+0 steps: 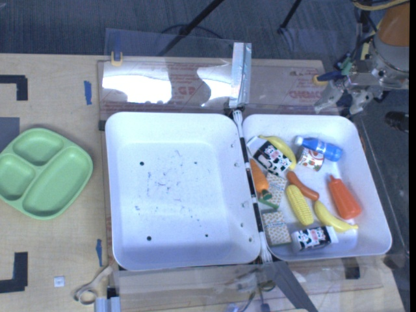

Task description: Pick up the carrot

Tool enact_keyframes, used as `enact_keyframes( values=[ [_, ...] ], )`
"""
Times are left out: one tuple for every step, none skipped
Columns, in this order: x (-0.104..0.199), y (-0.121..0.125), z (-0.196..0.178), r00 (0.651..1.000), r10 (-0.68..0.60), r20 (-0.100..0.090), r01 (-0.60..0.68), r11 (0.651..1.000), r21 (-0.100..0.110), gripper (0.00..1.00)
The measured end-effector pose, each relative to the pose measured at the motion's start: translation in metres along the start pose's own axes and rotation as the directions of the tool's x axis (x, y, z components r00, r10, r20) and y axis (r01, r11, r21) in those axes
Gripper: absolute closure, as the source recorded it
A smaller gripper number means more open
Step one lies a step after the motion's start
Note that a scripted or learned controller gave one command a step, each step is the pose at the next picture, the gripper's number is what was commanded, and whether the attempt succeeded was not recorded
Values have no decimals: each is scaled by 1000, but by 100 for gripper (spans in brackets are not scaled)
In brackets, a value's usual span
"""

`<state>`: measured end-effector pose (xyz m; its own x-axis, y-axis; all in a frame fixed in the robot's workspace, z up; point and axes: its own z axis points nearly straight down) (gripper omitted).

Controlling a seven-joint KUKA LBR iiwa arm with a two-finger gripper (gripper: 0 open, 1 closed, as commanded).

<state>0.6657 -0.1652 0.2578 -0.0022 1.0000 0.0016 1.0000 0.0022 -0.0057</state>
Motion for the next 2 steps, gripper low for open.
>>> enact_keyframes(
  values=[
    [30,-94,57,996,-89,0,89,996,0,0],
    [14,-65,-32,995,101,2,-101,995,-2,0]
  ],
)
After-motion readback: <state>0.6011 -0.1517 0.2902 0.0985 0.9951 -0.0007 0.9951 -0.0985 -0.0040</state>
